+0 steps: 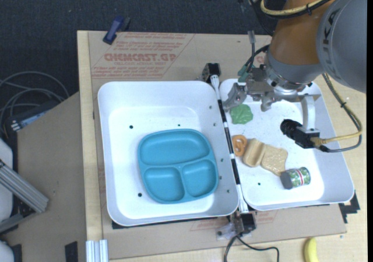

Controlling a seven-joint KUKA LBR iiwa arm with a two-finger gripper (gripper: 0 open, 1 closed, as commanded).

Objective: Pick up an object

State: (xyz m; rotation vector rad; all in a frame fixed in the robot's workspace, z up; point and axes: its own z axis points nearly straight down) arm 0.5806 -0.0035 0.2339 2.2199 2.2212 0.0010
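Spread apart, my gripper (249,102) hangs low at the top of the right bin (332,164), near the wall it shares with the left bin (116,138). I can see nothing between my two fingers. My big grey arm (344,27) with its orange band (297,16) comes in from the right.

A green lump (240,115) lies on the floor of the right bin, just below my gripper and a bit to its left. I cannot tell if one finger touches it. Below the lump is a small orange ring (239,144), close to the wall between the bins. Two tan pieces lie side by side next to the ring. The first tan piece (253,153) touches the ring, and the second tan piece (274,160) touches the first. Near the bottom right of that bin a little can (295,177) lies on its side. It has a green and red label, but the words are too small to read.

In the left bin sits a blue tray (172,164) with three parts, one long and two small.

Both bins rest on a brown board (140,56). Red letters on it say "CHEMCAST GP". The smaller red lines above and below those letters are too blurry to read. A small blue thing (115,29) lies at the board's top left corner. A yellow thing (310,250) pokes in at the bottom edge.
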